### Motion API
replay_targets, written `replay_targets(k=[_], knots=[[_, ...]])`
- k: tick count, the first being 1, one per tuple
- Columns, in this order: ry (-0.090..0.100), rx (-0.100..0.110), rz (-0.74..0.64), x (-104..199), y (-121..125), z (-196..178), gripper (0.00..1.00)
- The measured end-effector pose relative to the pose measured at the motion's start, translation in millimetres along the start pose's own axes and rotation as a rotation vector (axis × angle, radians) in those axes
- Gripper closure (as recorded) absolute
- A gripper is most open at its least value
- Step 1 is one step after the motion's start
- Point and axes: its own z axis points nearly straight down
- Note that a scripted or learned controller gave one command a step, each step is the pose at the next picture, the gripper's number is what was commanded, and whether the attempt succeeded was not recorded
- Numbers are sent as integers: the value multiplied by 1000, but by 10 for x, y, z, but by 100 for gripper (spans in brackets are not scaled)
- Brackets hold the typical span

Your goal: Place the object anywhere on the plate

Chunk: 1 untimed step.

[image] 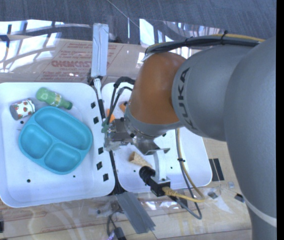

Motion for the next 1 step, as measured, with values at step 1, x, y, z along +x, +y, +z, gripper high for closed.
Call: replay_targets(k=[1], knots=[[2,-12,1,161,750,-295,100]])
